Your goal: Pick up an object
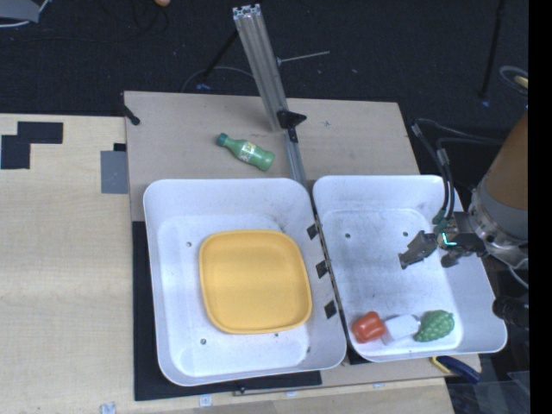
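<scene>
**Arm over the right bin, three small things by its near edge**

Dark floor lay behind the bench [345, 136], with cables strewn across it and a small orange thing far off at the top. Pale boards ran along the bench's left side. On the bench stood two white bins side by side, and the right bin [379, 222] serves as landmark for the rest.

Left of it, touching along a row of dark clips, sat the left bin [168, 222]. That one held a yellow plate [254, 280], flat and roughly in its middle. Behind the right bin's far left corner a metal rail [263, 59] rose at a slant from the bench. Further left of that rail's foot lay a green bottle [247, 151] on its side on the bare bench, well apart from both bins.

From the right bin's right side the arm [509, 188] reached in. Its gripper [429, 250] hung above the right half of the bin's floor. The fingers stood apart, with nothing between them.

Along the right bin's near edge lay three small things in a row. A green bumpy piece [435, 325] lay rightmost, a white piece [401, 328] touched it in the middle, and a red piece [369, 326] lay leftmost, just beside the white one. All three were well apart from the gripper.
</scene>
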You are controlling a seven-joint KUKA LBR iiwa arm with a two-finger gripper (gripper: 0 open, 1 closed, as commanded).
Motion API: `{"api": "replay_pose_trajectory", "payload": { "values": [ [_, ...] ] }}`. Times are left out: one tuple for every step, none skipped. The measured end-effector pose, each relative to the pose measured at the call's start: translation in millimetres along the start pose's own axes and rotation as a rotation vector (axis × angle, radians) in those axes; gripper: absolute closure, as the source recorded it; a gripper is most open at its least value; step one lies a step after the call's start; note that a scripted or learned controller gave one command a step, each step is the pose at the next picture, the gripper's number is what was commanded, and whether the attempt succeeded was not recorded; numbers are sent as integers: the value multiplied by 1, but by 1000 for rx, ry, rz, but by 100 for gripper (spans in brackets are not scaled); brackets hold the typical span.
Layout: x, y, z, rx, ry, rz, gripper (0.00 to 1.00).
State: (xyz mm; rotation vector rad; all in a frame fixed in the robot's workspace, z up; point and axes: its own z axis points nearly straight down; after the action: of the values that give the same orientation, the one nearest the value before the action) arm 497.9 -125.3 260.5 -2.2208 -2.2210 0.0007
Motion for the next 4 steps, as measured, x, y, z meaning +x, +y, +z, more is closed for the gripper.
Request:
{"api": "replay_pose_trajectory", "payload": {
  "values": [
    [0,0,0,0,0,0,0],
    [7,-3,60,5,1,-1,0],
    [18,-2,115,5,1,-1,0],
    [18,-2,167,2,0,0,0]
  ]
}}
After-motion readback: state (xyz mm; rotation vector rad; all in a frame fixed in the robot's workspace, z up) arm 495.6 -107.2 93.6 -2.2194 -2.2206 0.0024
